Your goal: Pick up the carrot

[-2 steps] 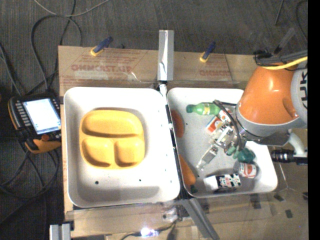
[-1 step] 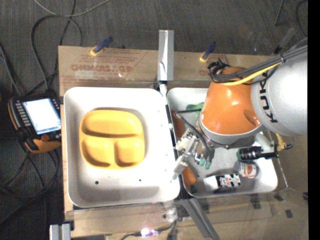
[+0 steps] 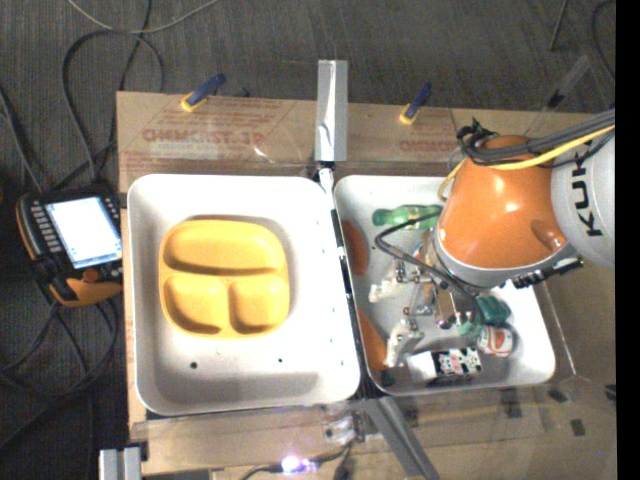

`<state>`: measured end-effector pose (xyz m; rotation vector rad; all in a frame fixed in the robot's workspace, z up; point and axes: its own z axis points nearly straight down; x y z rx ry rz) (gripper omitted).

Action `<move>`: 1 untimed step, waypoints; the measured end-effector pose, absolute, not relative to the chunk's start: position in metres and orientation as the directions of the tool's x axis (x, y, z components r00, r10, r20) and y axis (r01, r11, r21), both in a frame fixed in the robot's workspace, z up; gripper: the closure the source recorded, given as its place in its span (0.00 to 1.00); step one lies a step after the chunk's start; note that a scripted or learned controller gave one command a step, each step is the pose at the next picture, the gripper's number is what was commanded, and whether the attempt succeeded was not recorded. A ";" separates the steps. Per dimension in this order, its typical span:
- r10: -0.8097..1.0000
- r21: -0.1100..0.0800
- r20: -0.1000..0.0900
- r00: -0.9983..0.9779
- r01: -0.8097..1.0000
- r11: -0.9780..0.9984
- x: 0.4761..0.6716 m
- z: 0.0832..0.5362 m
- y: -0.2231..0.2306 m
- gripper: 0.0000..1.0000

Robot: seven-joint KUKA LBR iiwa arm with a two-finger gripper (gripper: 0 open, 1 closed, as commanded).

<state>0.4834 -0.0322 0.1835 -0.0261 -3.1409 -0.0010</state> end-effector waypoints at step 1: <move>0.101 0.002 0.000 -0.995 0.101 0.995 0.510 0.183 -0.009 0.00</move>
